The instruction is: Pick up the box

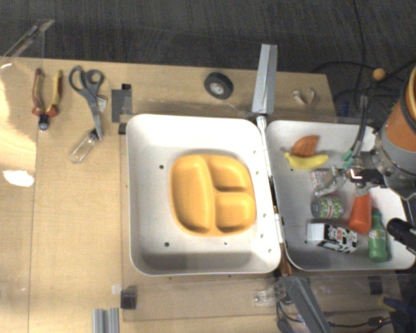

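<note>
The box (332,235) is small and white with black cow-like patches. It lies flat near the front edge of the right bin (291,252). My gripper (335,180) reaches in from the right and hangs over the middle of that bin, just above a green can (327,207). The box lies a short way in front of the gripper, past the can, and apart from it. Nothing shows in the gripper's grasp.
The right bin also holds a banana (306,161), an orange-red piece (306,145), an upright orange bottle (360,214) and a green bottle (378,238) right of the box. A yellow divided tray (212,191) sits in the left bin (145,186). Scissors (90,92), pliers (45,96) and a tape roll (218,84) lie on the bench.
</note>
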Controlling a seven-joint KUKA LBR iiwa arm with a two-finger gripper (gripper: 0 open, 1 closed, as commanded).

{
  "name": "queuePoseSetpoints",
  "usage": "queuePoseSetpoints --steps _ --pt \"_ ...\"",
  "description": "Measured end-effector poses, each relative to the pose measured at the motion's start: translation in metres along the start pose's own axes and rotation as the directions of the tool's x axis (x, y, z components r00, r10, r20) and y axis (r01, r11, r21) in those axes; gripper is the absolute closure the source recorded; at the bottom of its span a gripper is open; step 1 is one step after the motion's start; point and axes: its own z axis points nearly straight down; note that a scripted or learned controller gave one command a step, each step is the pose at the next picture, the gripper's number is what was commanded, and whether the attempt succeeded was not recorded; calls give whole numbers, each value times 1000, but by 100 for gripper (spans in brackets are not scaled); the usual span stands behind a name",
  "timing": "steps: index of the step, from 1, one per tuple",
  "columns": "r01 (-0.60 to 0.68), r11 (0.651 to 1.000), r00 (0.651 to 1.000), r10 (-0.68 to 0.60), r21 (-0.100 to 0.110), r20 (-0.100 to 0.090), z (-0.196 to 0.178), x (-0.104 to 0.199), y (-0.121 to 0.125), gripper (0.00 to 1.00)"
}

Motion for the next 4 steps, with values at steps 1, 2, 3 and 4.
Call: queuePoseSetpoints --steps 1,2,3,4 --pt "-7 1000 1000 7 1 0 81 -10 83 0" --pt "239 971 971 -239 -6 3 155 -33 95 0" --pt "241 970 970 -241 -17 10 142 -33 98 100" --pt "336 942 942 -336 -5 2 14 4 70 100"
